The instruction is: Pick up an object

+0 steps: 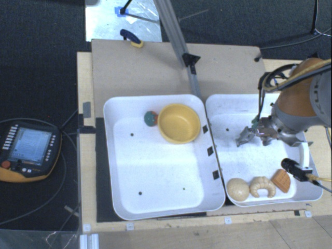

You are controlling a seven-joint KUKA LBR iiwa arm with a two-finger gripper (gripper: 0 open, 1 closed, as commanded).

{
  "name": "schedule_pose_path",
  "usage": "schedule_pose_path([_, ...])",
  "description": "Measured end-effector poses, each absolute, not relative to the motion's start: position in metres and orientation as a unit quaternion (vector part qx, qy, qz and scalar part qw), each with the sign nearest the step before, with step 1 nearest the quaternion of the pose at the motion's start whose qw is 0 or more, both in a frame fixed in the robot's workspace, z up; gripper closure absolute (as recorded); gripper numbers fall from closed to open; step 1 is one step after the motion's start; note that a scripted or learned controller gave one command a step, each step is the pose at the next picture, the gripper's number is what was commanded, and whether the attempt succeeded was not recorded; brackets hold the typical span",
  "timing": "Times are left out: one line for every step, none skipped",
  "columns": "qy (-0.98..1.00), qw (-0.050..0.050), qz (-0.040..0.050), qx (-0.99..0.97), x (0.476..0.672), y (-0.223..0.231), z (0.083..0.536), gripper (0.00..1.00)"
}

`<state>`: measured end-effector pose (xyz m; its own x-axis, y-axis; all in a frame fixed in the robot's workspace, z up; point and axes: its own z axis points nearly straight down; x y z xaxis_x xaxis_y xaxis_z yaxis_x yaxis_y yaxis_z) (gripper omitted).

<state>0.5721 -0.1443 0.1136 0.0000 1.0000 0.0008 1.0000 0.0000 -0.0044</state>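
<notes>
Bench [155,66] space is mostly taken by two shallow white bins side by side, and nothing has been lifted from either one, so the pick is judged not yet begun in earnest. The left bin [155,178] is the wider of the two; the right bin [233,110] is where the grey and orange arm [298,100] reaches in from the right. A handheld control pendant [28,149] lies on the dark floor well left of the bench and plays no part.

In the left bin, a yellow bowl [179,123] sits upright near the far right corner. The gripper [248,137] hangs over bare floor in the middle of the right bin, with nothing in it; whether it is open or closed cannot be told from this angle.

The likeliest targets lie in a row along the right bin's near edge, apart from the gripper: a pale round bun [238,189], a croissant [263,187] just beside it, and a brown waffle-like piece [281,180] at the right end. These three crowd each other and the bin wall, which may hinder a clean approach. A small green ball [150,119] rests against the bowl's left side.
</notes>
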Motion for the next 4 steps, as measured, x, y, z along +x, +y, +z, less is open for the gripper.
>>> schedule_pose_path([-0.707,-0.001,-0.0006,-0.707,0.574,-0.145,0.127,1.00])
schedule_pose_path([-0.708,-0.002,-0.0017,-0.707,0.580,-0.142,0.189,1.00])
schedule_pose_path([-0.707,-0.002,-0.0014,-0.707,0.584,-0.142,0.232,1.00])
schedule_pose_path([-0.707,-0.002,-0.0015,-0.707,0.584,-0.142,0.279,1.00])
